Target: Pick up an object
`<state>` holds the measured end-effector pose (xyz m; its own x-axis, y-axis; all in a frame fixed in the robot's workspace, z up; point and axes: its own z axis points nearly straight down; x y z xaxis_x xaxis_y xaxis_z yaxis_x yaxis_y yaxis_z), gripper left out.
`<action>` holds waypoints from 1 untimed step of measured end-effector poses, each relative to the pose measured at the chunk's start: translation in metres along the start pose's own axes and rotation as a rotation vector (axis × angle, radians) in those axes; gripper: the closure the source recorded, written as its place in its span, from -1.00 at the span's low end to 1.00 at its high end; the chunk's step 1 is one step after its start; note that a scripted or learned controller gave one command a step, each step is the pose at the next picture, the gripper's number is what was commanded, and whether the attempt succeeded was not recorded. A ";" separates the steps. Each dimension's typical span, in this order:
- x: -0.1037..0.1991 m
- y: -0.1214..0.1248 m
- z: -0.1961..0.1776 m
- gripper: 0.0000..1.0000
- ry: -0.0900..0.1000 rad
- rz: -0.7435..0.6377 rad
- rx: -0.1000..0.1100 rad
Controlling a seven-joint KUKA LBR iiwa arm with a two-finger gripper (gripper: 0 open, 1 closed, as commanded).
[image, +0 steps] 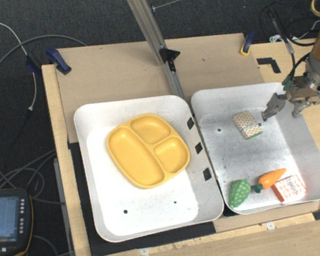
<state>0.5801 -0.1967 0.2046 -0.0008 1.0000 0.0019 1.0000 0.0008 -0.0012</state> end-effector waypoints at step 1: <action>0.000 0.000 0.000 -1.00 0.000 0.000 0.000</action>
<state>0.5801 -0.1967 0.2046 -0.0009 1.0000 0.0018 1.0000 0.0009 -0.0012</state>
